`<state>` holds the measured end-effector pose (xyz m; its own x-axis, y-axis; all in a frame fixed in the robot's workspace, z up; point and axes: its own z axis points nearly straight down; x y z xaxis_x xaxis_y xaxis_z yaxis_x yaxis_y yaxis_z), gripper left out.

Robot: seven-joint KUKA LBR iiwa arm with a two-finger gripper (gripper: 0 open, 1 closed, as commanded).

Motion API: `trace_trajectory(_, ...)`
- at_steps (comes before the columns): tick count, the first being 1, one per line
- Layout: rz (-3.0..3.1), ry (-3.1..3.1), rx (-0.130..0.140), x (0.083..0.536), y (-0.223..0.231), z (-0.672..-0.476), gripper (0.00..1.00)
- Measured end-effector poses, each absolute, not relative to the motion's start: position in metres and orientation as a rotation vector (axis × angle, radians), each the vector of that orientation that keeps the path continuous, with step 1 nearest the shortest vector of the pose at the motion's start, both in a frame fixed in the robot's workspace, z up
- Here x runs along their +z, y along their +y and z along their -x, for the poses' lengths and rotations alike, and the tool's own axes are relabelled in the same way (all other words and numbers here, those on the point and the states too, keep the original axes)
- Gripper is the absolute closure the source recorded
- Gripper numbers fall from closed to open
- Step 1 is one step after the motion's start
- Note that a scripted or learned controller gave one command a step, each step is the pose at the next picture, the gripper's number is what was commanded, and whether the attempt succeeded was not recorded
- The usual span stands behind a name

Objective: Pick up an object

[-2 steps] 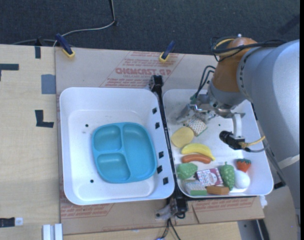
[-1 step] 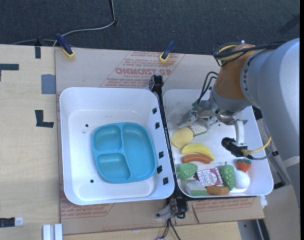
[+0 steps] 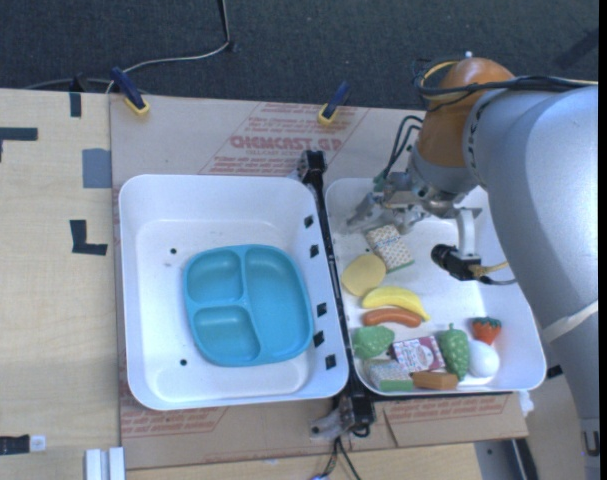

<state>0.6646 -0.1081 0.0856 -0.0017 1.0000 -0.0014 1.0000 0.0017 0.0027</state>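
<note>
My gripper [image 3: 387, 214] hangs over the far left part of the right bin [image 3: 513, 298], its fingers spread apart with nothing between them. Just in front of it lies a small checkered waffle piece [image 3: 391, 247], apart from the fingertips. Nearer the camera lie a pale yellow round piece [image 3: 364, 274], a banana [image 3: 394, 298] and an orange sausage [image 3: 391, 317].
Along the right bin's front edge sit a green leafy piece [image 3: 373, 341], a red and white box [image 3: 417, 352], a green vegetable [image 3: 454, 350], a strawberry [image 3: 486, 329], a white egg [image 3: 482, 362] and a carrot [image 3: 435, 379]. The left bin [image 3: 153, 208] holds a blue divided plate [image 3: 248, 303].
</note>
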Motion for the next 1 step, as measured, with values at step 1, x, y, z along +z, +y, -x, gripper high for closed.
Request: trace_trajectory(1,-2.218,2.219,0.0,0.0861,-0.1066,-0.6339,0.0)
